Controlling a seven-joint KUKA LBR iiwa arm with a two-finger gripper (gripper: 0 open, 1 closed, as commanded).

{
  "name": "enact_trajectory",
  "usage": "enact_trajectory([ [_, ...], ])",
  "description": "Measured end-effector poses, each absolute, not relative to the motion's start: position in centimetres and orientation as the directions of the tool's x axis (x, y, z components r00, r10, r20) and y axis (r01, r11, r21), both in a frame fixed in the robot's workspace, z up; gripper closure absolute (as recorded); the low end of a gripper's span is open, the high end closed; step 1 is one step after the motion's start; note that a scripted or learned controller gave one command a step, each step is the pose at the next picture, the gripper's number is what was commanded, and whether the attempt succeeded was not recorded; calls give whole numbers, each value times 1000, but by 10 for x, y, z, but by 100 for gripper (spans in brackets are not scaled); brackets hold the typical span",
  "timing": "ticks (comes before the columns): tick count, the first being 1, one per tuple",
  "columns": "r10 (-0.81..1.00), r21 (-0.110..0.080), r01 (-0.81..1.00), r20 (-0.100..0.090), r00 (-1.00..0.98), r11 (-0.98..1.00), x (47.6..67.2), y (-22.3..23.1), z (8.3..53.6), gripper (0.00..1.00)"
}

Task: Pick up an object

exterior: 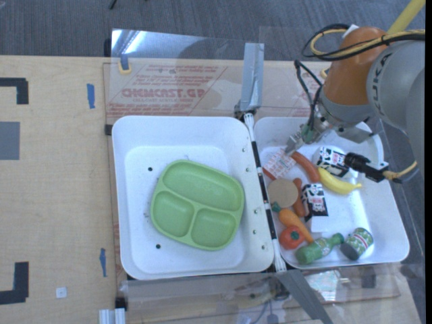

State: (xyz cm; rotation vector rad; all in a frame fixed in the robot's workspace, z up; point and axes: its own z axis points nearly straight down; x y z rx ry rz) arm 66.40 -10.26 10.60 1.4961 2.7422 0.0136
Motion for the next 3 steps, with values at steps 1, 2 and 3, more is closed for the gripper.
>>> enact_trajectory([
  [1, 852, 15, 852, -14, -523, 523, 672, -102, 94, 100],
  [2, 912, 6, 912, -4, -411, 411, 667, -85, 188, 100],
  [3, 942, 5, 942, -2, -336, 336, 668, 9, 240, 100],
])
